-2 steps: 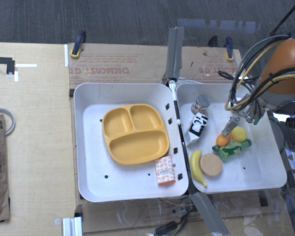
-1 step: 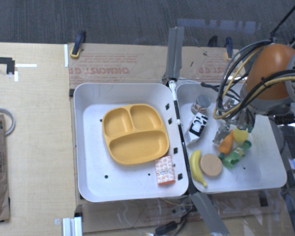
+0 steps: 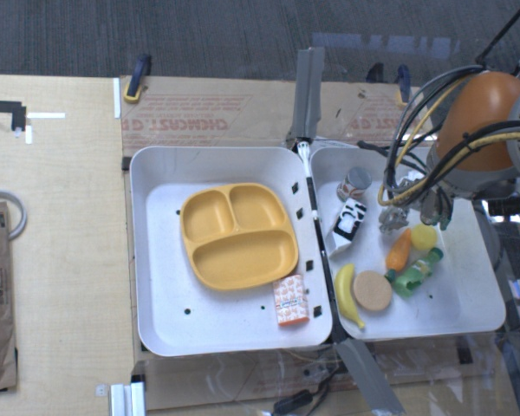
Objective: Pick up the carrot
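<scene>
The carrot [image 3: 399, 250] is a short orange piece lying in the right bin [image 3: 468, 315], beside a yellow-green round fruit [image 3: 425, 237] and a green bottle [image 3: 412, 276]. My gripper [image 3: 416, 208] hangs just above and behind the carrot, under the orange-banded wrist [image 3: 478, 120] and its cables. The cables and wrist hide the finger gap. Nothing is visibly lifted off the bin floor.
A banana [image 3: 347, 295] and a round tan cookie [image 3: 373, 290] lie at the front of the right bin. A black-and-white carton [image 3: 348, 220] and a small can [image 3: 357, 182] sit at its left. The left bin [image 3: 156, 319] holds a yellow divided plate [image 3: 238, 235] and a small orange-patterned box [image 3: 290, 301].
</scene>
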Controlling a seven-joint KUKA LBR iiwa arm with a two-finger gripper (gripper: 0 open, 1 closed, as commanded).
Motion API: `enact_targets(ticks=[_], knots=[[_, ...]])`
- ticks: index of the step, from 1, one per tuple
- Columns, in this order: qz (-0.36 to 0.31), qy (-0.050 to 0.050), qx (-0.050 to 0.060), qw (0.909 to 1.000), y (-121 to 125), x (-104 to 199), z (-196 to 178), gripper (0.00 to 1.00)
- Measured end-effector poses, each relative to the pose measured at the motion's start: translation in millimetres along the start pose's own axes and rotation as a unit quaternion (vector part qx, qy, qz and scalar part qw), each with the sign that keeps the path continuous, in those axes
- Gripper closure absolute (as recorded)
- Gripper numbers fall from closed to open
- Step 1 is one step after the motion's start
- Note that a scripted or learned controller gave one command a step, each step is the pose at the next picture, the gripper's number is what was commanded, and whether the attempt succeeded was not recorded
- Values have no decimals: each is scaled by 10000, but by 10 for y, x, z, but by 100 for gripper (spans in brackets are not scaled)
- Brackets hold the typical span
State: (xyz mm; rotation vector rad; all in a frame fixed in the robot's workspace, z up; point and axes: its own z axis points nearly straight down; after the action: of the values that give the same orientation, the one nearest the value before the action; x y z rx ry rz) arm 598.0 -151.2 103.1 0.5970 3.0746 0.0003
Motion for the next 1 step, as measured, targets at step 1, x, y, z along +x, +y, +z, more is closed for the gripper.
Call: enact_targets(ticks=[1], knots=[[-780,16,3,9969,565,-272,-1052,100]])
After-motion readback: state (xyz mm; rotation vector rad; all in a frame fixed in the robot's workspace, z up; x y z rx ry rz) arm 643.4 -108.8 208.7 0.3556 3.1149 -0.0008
